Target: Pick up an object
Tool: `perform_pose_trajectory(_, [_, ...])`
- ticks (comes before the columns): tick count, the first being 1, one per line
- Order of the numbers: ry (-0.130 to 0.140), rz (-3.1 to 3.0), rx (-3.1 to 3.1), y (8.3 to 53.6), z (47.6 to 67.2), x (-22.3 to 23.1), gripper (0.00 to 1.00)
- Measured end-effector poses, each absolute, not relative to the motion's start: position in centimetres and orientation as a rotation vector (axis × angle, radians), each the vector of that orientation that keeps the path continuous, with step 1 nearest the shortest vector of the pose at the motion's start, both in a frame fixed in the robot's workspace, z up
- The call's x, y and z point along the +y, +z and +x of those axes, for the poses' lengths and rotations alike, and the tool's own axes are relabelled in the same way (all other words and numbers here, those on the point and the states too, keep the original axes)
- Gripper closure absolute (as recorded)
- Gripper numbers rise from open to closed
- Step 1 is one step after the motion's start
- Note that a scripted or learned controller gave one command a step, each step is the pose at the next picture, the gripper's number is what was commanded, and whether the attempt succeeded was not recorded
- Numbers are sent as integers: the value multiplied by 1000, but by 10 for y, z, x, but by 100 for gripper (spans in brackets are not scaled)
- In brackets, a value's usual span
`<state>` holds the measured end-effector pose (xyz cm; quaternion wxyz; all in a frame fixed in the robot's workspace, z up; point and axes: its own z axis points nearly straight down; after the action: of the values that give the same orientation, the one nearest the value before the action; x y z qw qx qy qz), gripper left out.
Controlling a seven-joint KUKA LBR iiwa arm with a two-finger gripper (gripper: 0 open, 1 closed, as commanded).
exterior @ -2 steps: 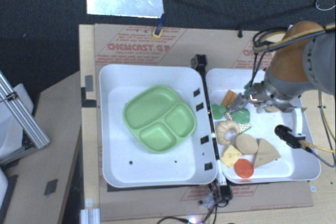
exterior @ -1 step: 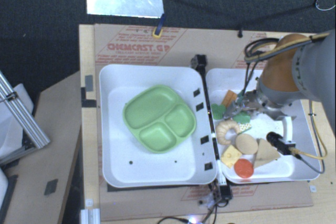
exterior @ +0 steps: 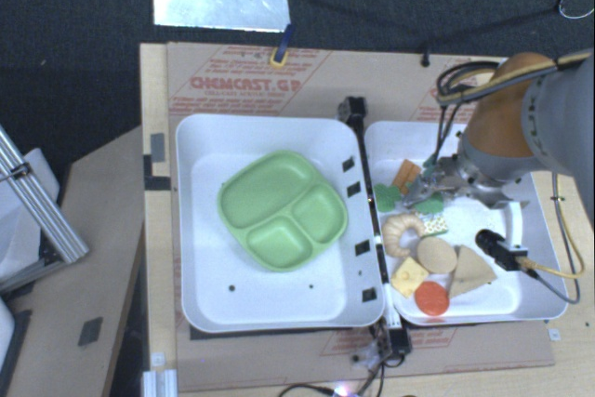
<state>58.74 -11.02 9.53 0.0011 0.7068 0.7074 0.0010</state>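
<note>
The right bin holds several toy foods. An orange block and a green piece lie at its left wall. Below them are a beige ring-shaped pastry, a small patterned tile, a tan round piece, a yellow wedge, a red disc and a tan wedge. My gripper is low in this bin, just right of the orange block and the green piece and above the pastry. I see nothing held in it.
The left bin holds a light green divided plate. A black-clipped divider runs between the bins. My grey and orange arm crosses the upper right part of the right bin.
</note>
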Motion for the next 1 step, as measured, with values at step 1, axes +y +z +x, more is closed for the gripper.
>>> perform_pose_trajectory(1, [6, 2217, 2218, 156, 581, -111, 100])
